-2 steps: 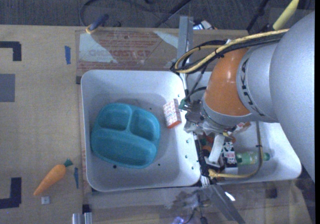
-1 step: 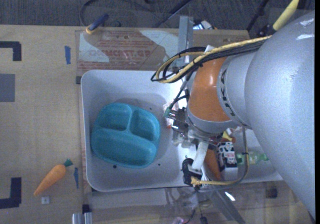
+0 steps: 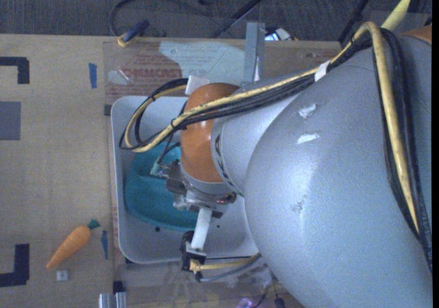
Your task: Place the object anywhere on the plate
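wooden bench (image 3: 55,183), carrot (image 3: 68,246) lying diagonal — green tip up-right, hand grip unclear

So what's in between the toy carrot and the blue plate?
In the camera view, the white bin's left wall and a small blue tape strip lie between the carrot and plate.

Arm (image 3: 329,162) hides most of teal plate (image 3: 147,193), perhaps gripper too.

Dim, bluish light leaves the frame soft and grainy, with small white glare spots on the arm (image 3: 329,183) housing.
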`<state>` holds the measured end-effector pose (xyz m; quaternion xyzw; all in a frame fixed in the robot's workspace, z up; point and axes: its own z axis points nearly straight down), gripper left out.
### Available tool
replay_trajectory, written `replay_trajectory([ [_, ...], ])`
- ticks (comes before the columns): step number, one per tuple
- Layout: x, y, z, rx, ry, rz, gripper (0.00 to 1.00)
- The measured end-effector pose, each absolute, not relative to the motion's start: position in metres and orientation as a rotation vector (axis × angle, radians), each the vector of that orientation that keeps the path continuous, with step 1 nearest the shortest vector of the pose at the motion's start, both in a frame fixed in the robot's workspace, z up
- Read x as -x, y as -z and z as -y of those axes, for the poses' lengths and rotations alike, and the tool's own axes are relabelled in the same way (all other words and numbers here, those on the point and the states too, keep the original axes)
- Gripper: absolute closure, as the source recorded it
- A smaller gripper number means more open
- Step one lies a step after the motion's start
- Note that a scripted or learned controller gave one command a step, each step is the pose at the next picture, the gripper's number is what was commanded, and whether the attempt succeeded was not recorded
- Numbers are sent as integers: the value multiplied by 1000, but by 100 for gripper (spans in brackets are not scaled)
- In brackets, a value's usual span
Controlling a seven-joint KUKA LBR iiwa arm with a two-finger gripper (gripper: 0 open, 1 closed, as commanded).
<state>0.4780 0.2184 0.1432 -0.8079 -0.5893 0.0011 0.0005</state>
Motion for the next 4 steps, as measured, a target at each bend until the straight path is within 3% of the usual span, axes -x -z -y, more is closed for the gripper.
replay_trajectory([
  [1, -479, -189, -225, 1900, 0, 2502, 100],
  [2, -482, -93, -213, 1651, 16, 2678, 100],
  [3, -483, -103, -213, 1655, 19, 2675, 100],
  [4, -484, -93, -165, 1662, 29, 2667, 100],
])
